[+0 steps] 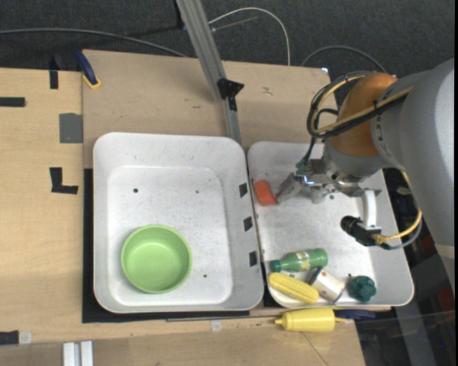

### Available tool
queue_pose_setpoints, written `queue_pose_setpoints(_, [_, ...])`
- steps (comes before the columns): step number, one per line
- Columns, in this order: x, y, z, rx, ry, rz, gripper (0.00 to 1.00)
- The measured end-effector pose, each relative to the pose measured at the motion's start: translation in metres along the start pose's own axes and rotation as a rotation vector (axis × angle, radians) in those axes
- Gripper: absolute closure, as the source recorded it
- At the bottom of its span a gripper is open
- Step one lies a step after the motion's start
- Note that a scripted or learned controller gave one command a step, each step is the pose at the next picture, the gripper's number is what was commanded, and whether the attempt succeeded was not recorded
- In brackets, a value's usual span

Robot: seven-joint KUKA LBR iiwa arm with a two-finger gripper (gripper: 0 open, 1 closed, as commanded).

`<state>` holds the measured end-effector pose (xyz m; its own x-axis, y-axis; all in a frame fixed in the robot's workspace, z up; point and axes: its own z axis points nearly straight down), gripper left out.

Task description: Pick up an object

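Observation:
My gripper (299, 196) hangs over the upper part of the right bin (389, 277), its fingers spread open with nothing between them. One fingertip is close beside a small orange block (265, 193) that lies near the bin's left wall. At the bin's front lie a green bottle (299, 261), a yellow corn cob (292, 288), a small white piece (330, 284) and a dark green object (360, 287).
A green bowl (156, 258) sits in the front left of the left bin (175, 155). A yellow bottle (309, 321) lies on the bench just in front of the right bin. A grey pole (206, 40) slants up behind the bins.

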<state>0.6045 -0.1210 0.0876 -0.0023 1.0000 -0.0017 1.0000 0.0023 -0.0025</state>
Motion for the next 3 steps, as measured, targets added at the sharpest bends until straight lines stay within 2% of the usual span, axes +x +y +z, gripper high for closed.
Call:
queue_pose_setpoints(1, [0.001,0.0,-0.011,0.0,0.001,-0.001,1.0])
queue_pose_setpoints(3, [-0.004,0.015,-0.101,-0.007,0.001,0.001,1.0])
